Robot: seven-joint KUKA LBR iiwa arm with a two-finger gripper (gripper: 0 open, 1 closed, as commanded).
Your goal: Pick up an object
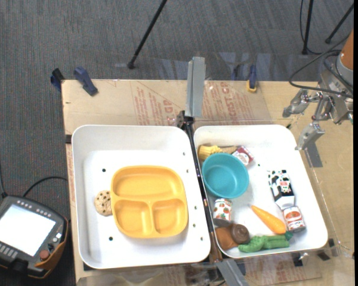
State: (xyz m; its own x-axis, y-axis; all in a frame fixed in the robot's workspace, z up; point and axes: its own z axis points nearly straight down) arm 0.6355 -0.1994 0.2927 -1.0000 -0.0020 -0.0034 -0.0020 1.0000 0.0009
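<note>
Two glossy white bins (83, 159); round teal bowl (225, 176); tool (313, 136) state unclear.

Cardboard-topped bench (137, 103) bears two white bins (86, 159) side by side.

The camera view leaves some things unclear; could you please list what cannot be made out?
- Gripper: small at the right edge; open or shut unreadable.
- Arm: cut off by the frame edge.
- Yellow item: partly hidden behind the blue bowl.
- Milk carton print: too small to read.
</note>
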